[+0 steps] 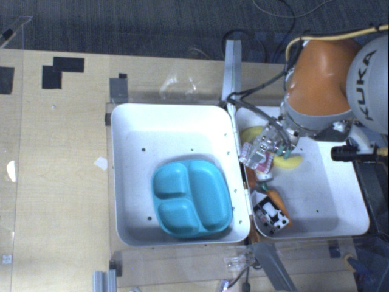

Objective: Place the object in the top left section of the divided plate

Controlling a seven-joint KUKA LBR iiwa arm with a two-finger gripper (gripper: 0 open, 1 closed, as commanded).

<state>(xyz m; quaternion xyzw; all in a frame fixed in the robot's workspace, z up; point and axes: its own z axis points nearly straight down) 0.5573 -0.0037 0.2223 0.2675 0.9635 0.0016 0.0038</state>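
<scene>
The blue divided plate lies in the left white bin, and its top left section holds nothing. My gripper hangs over the left side of the right bin, close to the wall between the two bins. Right under its tip is a small pink-red object; whether it is gripped or just lying there is unclear. A yellow object sits partly hidden behind the gripper.
An orange carrot-like piece and a black-and-white object lie in the right bin's front left corner. A metal post stands behind the gap between the bins. The arm's orange band looms over the right bin's back.
</scene>
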